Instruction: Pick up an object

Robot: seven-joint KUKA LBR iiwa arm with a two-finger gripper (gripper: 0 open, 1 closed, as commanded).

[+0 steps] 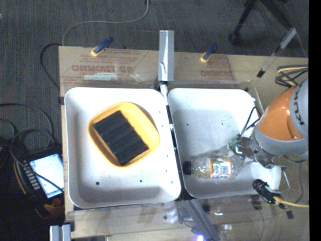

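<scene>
A clear plastic bottle (213, 167) with a black cap and an orange label lies on its side near the front of the right bin (210, 109), cap pointing left. My gripper (241, 147) reaches in from the right and sits low at the bottle's right end, close to or touching it; the arm's grey wrist and orange band (283, 117) cover much of it. In the left bin (80, 179) a yellow dish (148, 122) holds a black ridged block (121, 137).
A metal bar (166, 54) stands behind the divider between the bins. Two blue-and-yellow clamps (102, 46) (208, 52) hold the cardboard backing. Cables and a connector (266, 191) hang at the right bin's front right corner. A tablet (42, 172) lies on the floor at left.
</scene>
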